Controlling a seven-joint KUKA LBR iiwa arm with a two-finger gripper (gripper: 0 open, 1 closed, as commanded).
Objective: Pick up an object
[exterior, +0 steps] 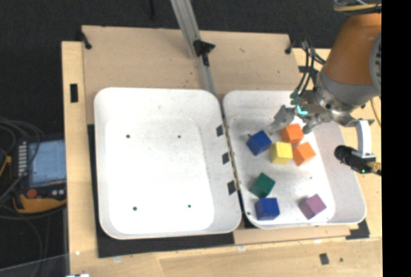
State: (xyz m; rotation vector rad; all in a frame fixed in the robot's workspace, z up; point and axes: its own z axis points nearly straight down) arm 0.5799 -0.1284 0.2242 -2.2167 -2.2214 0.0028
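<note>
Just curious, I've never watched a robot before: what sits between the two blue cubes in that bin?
The camera view shows a green cube between the upper blue cube and the lower blue cube.

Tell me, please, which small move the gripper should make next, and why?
Probably a short descent straight down. The gripper hangs over the upper orange cube in the right bin, with nothing visibly between its fingers. A yellow cube and another orange cube sit close by, so sideways motion could knock them.
</note>
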